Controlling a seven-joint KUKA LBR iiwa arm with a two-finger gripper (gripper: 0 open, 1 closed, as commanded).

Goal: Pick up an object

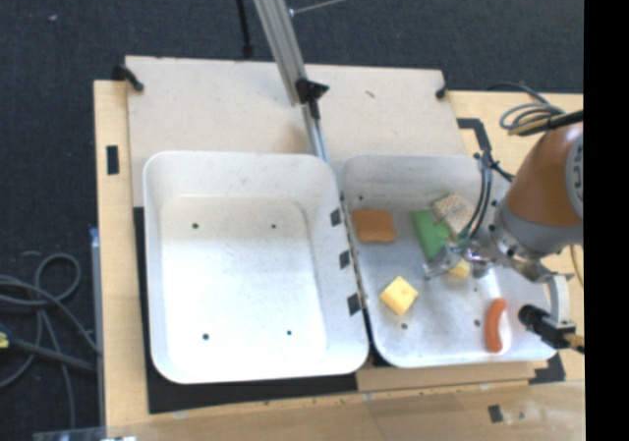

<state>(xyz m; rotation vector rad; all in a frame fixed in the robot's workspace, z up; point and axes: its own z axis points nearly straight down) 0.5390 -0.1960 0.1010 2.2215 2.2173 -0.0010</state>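
The right bin (393, 170) holds an orange-brown block (374, 226), a green piece (428, 232), a speckled tan piece (451, 208), a yellow cube (399, 296) and a red-orange sausage-shaped piece (494, 325). My gripper (458, 263) is down inside this bin, just below the green piece and right of the yellow cube. A small yellow thing (459, 271) lies right at the fingertips; whether it is gripped is unclear. The orange band of the arm (546, 184) stands above the bin's right side.
The left bin (236, 267) lies beside the right one. A metal pole (277, 27) slants up from between the bins at the back. Cables (531, 117) lie at the bench's right rear, and more cables (39, 311) rest on the floor at left.
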